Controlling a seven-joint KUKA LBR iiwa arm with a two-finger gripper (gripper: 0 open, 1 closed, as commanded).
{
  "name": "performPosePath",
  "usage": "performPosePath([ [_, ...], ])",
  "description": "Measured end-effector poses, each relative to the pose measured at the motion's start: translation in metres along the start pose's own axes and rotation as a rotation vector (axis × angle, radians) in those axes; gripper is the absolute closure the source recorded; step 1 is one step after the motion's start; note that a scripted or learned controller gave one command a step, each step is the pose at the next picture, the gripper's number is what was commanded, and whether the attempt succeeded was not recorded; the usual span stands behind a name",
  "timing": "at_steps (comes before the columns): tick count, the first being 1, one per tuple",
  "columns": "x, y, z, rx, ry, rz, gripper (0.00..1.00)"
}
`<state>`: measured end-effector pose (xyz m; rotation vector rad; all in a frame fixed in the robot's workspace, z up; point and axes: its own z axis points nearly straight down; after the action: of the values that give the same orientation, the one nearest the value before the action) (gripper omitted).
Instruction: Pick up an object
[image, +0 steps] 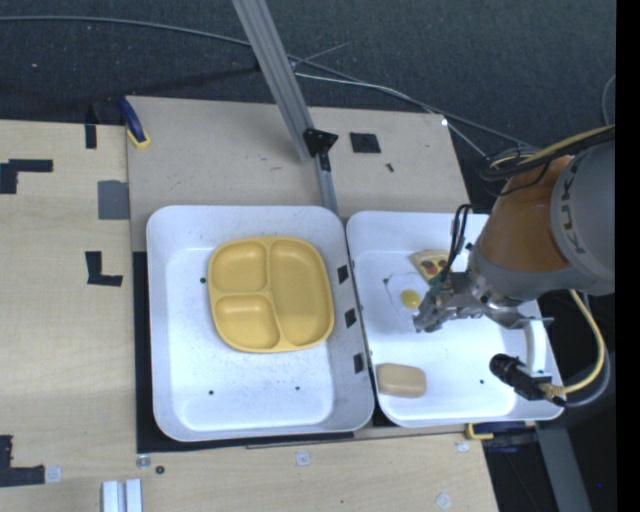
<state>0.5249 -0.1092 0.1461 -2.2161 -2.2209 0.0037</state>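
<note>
Two shallow white bins are seen side by side on the bench (250, 150). The left bin (180, 400) holds a yellow plate (270, 293) with three compartments, which lies flat near the bin's middle, somewhat toward the far side. The right bin (455, 400) is reached into by the arm (540, 235) from the right, its orange band showing above the wrist. The gripper (428, 318) is lowered into the middle of the right bin, pointing toward the left. How far it is open cannot be told, as the tip is small and dark against the bin floor, and nothing can be made out in its grasp. A small yellow piece (410, 298) lies on the bin floor just beside the gripper, on its far left side; whether the two touch cannot be told. A flat packet (432, 263) with yellow and red print lies near the far edge of the right bin, partly covered by the arm. A tan block (401, 380) rests on the floor at the near left corner of the right bin, well apart from the gripper. A grey pole (285, 80) slants across the bench behind the bins, and dark cables trail over the floor beyond it.
</note>
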Motion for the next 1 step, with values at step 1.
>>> performPosePath([
  [1,0.0008,0.0087,-0.0461,-0.007,-0.002,0.0,1.0],
])
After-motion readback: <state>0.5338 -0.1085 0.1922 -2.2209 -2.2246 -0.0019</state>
